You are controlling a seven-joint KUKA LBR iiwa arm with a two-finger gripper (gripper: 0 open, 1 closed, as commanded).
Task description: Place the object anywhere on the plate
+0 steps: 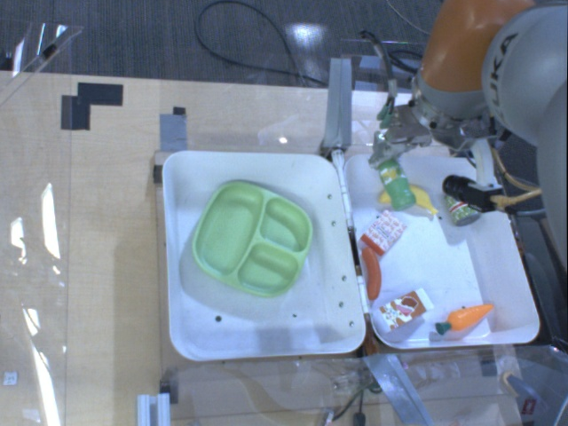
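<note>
- Presently, I see the gripper at the upper left corner of the right bin, under the grey arm with its orange band.
- Its fingers reach down onto the top of a green bottle; the bottle's cap end sits between them, so I log the pincer as pinched on the bottle. How wide the gap is I cannot judge beyond that.
- I note the bottle is green with a yellowish label patch, tilted, its lower end pointing down and right, over or against a yellow item that I read as a banana-like toy. Whether the bottle is lifted off the bin floor or resting there I cannot tell.
- I find the plate in the left bin: light green, three compartments, lying flat and turned at an angle.
- Bottle and plate are well apart, divided by the walls between the two bins.
- Other contents I record in the right bin: a small can near a black part of the arm, a red-and-white packet, a red sausage-shaped item along the left wall, a small carton, and a toy carrot near the lower edge.
</note>
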